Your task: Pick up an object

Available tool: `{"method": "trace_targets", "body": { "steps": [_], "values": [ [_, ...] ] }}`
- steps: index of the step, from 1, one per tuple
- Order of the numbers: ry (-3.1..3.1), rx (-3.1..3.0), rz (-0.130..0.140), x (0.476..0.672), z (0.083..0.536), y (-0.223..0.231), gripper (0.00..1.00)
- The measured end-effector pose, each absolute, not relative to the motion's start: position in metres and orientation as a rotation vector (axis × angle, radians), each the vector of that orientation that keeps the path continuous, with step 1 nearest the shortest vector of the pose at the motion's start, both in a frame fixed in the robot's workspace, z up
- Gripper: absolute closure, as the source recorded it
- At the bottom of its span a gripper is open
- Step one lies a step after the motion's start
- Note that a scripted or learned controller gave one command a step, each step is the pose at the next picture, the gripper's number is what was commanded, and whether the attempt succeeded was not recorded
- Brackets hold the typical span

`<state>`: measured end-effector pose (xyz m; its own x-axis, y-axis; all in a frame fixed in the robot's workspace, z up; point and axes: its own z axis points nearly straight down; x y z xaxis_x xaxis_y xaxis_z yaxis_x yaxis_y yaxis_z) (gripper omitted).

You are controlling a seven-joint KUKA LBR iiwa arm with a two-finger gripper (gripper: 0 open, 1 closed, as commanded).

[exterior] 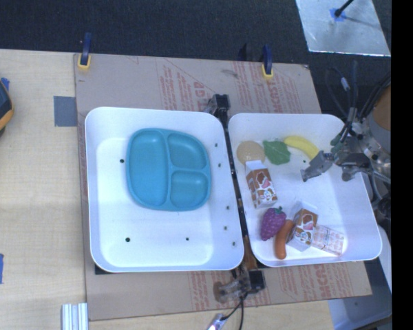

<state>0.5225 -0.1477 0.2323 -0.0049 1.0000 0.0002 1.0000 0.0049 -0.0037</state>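
From the camera view, the claw (334,165) is hanging over the right bin (354,205) near its right wall, its two dark fingers spreading wide apart with nothing between them. One finger (315,167) is pointing down-left toward the toys; the other is sitting close to the wrist.

The nearest candidate is the yellow banana (301,145), lying just up-left of the claw beside the green leafy toy (277,152). It is probably light, hard plastic, smooth and curved, so it is likely to slip; closing across its thick middle, at right angles to the curve, looks safest.

Further left, a beige round piece (249,151) is touching a small carton (261,186), and lower down a purple grape bunch (272,223), an orange carrot (283,239) and two more cartons (315,234) are crowding together. Those are packing tightly, so fingers would likely be nudging neighbours there.

The left bin (110,239) is carrying a blue divided plate (168,169), too broad and flat for this claw. Both bins are resting on the tabletop (27,205).
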Motion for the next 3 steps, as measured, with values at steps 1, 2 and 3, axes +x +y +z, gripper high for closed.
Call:
{"method": "trace_targets", "body": {
  "steps": [1,2,3],
  "values": [
    [-2.234,-2.224,-0.015,0.536,0.109,-0.103,0.0],
    [-2.224,-2.217,0.001,0.617,0.093,-0.096,0.0],
    [-2.226,-2.214,0.001,0.646,0.092,-0.108,0.0]
  ]
}}
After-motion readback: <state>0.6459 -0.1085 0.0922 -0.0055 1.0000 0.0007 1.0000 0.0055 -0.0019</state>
